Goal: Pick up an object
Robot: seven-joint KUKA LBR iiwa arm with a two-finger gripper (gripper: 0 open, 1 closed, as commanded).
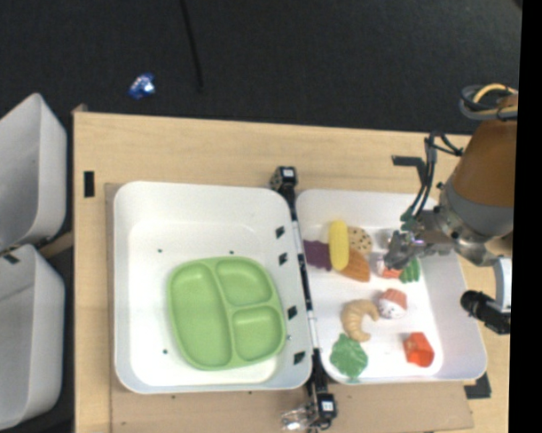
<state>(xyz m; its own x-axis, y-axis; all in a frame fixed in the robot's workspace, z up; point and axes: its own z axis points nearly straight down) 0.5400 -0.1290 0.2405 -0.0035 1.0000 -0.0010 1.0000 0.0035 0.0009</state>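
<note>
Two shallow white bins sit side by side on a tan bench (96,152), viewed from above at a slant. Nearest the viewer, in the right bin (453,351), lie a green leafy toy (348,357) at the front edge and a red block (418,348) to its right. Just behind them rest a tan croissant (360,317) and, touching its right side, a small white-and-red piece (392,303). The left bin (137,251) holds a green three-compartment plate (224,312) toward its front. Farther back in the right bin, a purple piece (317,254), a yellow corn cob (338,244), a speckled cookie (360,239) and an orange wedge (357,268) cluster together. The gripper (399,254) stands low over the bin just right of this cluster, beside a green piece (412,270); whether its fingers are apart or grasp anything cannot be told. No legible writing appears on any object. Beyond the bench, a small blue object (141,86) lies on the dark floor.
</note>
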